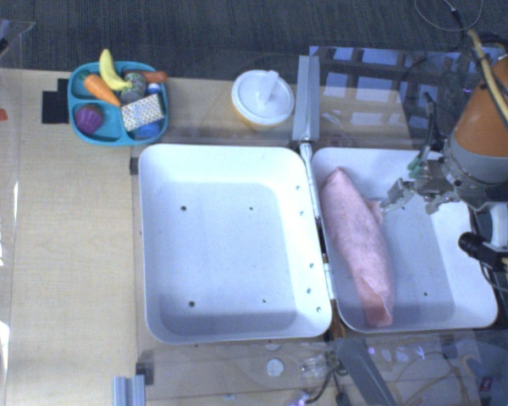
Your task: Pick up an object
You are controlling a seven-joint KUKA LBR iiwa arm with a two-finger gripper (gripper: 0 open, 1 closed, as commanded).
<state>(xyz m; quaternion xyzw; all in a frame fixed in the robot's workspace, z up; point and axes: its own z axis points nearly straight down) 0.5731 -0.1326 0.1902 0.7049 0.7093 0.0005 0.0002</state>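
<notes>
A long pink, soft-looking roll (pixel 358 245) lies lengthwise along the left side of the right bin (pixel 444 299), running from its far left corner toward the front wall. My gripper (pixel 411 198) hangs over the far middle of that bin, just right of the roll's upper end and apart from it. Its fingers (pixel 394 195) stand open with nothing between them. The grey arm with its orange band (pixel 484 129) comes in from the right edge.
The left bin (pixel 224 235) sits beside the right one, with a metal divider (pixel 305 100) behind their join. On the bench behind are a blue tray of toy food (pixel 118 101) and a yellow bowl with a white lid (pixel 262 98). Cables (pixel 491 260) hang at the right.
</notes>
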